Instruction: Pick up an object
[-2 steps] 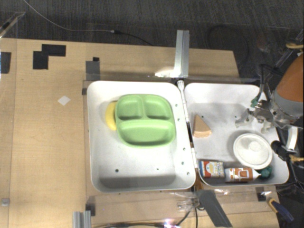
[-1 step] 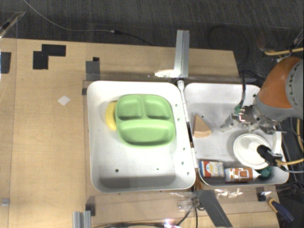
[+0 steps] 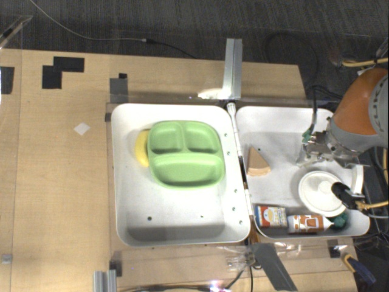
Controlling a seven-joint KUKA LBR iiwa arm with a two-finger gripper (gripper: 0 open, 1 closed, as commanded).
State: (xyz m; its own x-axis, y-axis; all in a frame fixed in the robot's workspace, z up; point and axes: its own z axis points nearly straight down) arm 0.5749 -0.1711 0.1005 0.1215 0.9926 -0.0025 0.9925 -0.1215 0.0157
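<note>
Reaching in from the right edge of the bench point(image 3: 55, 163), the grey arm with the orange band point(image 3: 358, 111) is seen over the far right part of the right white bin point(image 3: 273, 123). The hand point(image 3: 316, 148) is held just above the bin floor, beside a round white lidded cup point(image 3: 320, 192); whether it is spread or pressed together cannot be told, and nothing is seen between its fingers. A tan wedge-shaped block point(image 3: 258, 163) lies near the left wall of that bin. A small carton with a red label point(image 3: 271, 216) and a brown bottle with a dark green cap point(image 3: 316, 222) lie along the bin's near edge. In the left white bin point(image 3: 176, 221), a green divided plastic tray point(image 3: 185, 152) rests toward the far side, and a yellow object point(image 3: 141, 148) is partly covered by its left rim.
</note>
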